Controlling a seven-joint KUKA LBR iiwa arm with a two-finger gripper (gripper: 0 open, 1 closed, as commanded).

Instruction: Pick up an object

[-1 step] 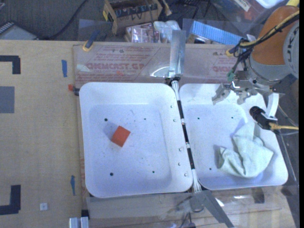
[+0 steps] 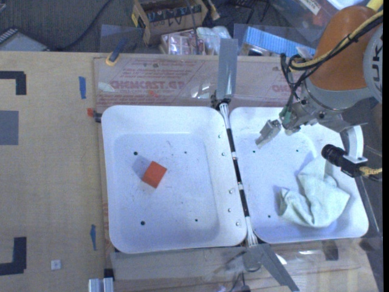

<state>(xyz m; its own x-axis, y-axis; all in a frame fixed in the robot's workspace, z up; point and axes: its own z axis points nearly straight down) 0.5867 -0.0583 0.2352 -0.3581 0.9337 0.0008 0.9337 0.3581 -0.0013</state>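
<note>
A small orange-red cube (image 2: 154, 174) lies in the left white bin (image 2: 121, 224), left of its middle. A crumpled white cloth (image 2: 315, 197) sits in the lower right part of the right white bin (image 2: 255, 163). My gripper (image 2: 273, 128) hangs over the upper left part of the right bin, up and to the left of the cloth and apart from it. Nothing shows in its grasp. The grey arm with its orange band (image 2: 346, 47) comes in from the upper right.
A ridge (image 2: 234, 163) with both bins' rims runs between them. A black cylindrical part (image 2: 335, 154) sticks out from the wrist over the right bin's right side. Boxes, cables and clutter (image 2: 182, 23) lie behind the bins. Bare tan benchtop (image 2: 48, 181) spreads to the left.
</note>
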